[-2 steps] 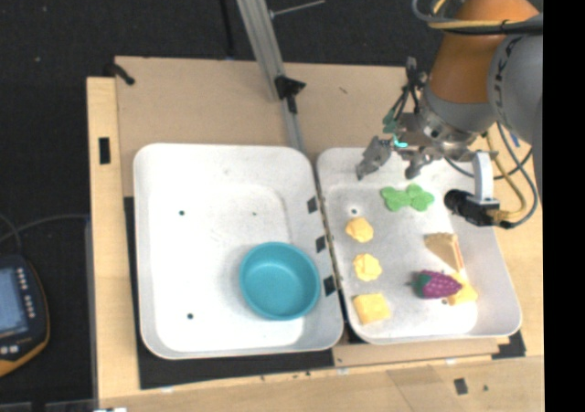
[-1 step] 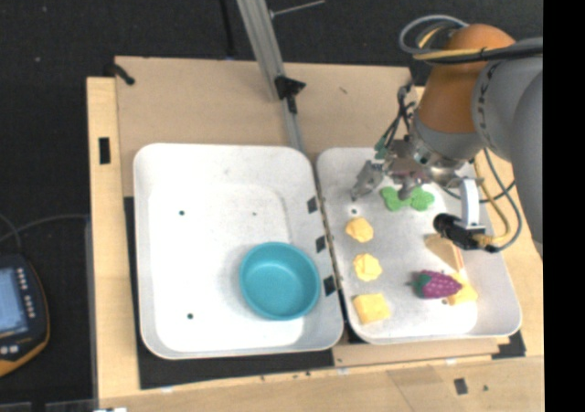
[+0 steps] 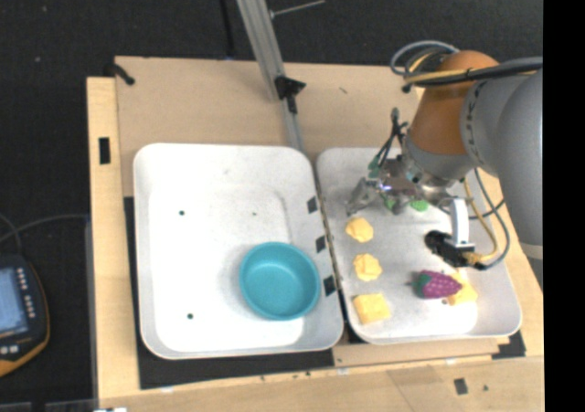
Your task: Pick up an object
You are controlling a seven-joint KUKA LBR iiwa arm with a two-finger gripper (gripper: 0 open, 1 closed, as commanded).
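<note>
Grey-armed gripper (image 3: 388, 195) hangs low in the right bin (image 3: 498, 323) above a yellow piece (image 3: 360, 230); its grip state is unclear.

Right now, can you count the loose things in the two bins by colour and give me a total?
Yellow: 4, three pieces in a column and one by the purple piece
Purple: 1
Blue: 1, the bowl
Green: 1, a bit under the gripper
Total: 7
</note>
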